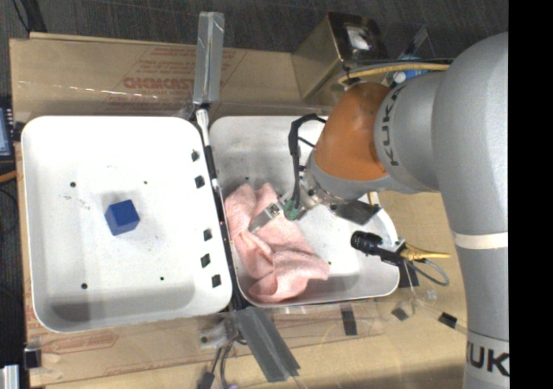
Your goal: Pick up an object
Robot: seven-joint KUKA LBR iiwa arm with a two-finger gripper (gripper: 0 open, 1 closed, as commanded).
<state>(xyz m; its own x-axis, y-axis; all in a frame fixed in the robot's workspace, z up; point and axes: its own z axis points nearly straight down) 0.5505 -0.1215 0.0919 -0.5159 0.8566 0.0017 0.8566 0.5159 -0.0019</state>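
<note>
Cloth: a pink cloth [275, 249] lies crumpled in the right bin, bunched against that bin's left wall and spreading toward its front edge. It is soft and folded over itself, so it offers many ridges to pinch; it looks like the likely target because the arm is down over it.

Gripper: the gripper [270, 217] sits at the top of the pink cloth, reaching in from the cloth's right. One slim metal finger [263, 220] shows lying on or just above the upper folds. Whether the fingers are spread or closed I cannot tell, and no fabric is clearly seen pinched between them, so I would not call the cloth held.

Arm: the grey arm with its orange band [350, 141] leans in over the cloth's right and rear side, hiding part of the bin floor there. The steep downward reach suits a pinch from above.

Right bin: the right bin [259, 132] holds the cloth; its rear floor behind the cloth is bare.

Blue cube: a blue cube [123, 216] stands in the left bin [52, 145], well apart from the cloth, across the shared wall. It is alone on open floor and untouched.

Stage: judged from the pose, the attempt is at the contact or closing step, with lifting not yet done.

Risk: loose fabric may slip or yield only a thin fold.
</note>
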